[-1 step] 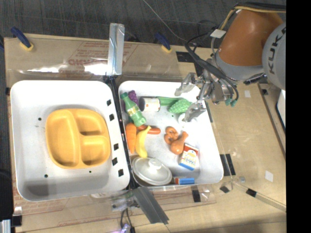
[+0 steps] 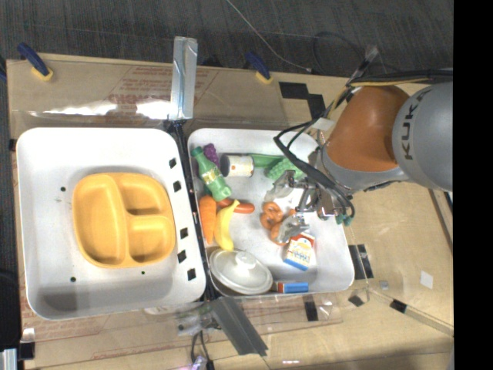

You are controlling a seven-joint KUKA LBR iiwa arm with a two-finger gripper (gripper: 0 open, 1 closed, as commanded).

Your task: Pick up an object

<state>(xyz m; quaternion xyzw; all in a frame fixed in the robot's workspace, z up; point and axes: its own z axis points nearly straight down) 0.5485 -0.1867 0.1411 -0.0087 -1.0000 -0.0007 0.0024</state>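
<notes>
Risk entry: my gripper [image 2: 296, 216] sits over the right bin [image 2: 339, 264], beside the orange toy [image 2: 271, 216]; finger state, I cannot tell. Crowded neighbours could deflect the grasp.

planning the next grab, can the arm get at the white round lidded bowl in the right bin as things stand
Probably yes. The white round lidded bowl lies uncovered at the right white bin's near-left corner, open from above. The pincer hovers over toys further right; a yellow banana sits beside the bowl.
</notes>
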